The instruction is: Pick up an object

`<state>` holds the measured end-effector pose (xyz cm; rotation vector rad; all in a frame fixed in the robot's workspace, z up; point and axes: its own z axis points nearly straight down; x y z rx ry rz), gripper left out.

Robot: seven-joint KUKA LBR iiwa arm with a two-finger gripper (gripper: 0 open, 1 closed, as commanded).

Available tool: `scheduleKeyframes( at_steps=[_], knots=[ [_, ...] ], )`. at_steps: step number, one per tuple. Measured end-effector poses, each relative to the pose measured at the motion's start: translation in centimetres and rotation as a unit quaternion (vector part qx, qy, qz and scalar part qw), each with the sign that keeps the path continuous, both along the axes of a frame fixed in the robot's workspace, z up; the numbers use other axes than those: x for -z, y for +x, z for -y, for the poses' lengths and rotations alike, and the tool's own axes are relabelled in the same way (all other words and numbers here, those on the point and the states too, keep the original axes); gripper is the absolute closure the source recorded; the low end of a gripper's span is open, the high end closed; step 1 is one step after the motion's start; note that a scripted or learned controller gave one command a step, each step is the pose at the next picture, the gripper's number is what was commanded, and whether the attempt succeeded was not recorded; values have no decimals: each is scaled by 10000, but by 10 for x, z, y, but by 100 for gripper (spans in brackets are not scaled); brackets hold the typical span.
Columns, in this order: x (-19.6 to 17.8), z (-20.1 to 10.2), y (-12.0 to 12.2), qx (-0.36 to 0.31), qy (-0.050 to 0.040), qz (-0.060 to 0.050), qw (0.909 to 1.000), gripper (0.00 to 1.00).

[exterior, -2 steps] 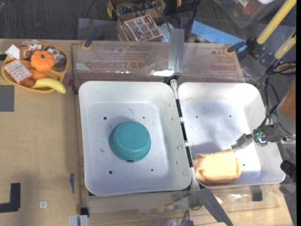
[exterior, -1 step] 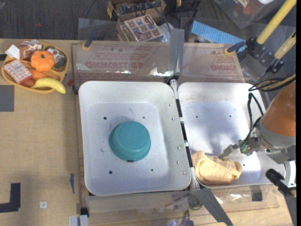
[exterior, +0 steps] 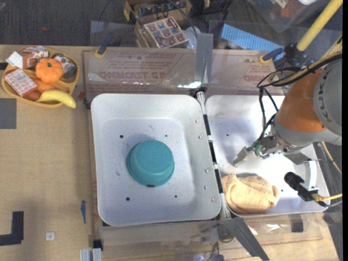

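The pincer (exterior: 243, 155) hangs low in the right bin (exterior: 228, 113); whether it is released or clenched I cannot tell. Just below lies a tan bread (exterior: 249, 193). A teal bowl (exterior: 151, 162) sits in the left bin (exterior: 109, 118).

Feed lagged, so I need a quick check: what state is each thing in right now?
Teal bowl: upside down in the left bin.
Tan cloth: crumpled, at the right bin's front edge.
Claw: above the right bin, nothing visibly held.
Banana: lying at the fruit tray's rim.
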<state>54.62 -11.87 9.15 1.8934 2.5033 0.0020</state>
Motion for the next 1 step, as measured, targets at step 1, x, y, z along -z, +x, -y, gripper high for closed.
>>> scheduleKeyframes(
  at_steps=[1],
  knots=[
    [3, 0, -65, 453, 9, 22, 9990, 0]
  ],
)
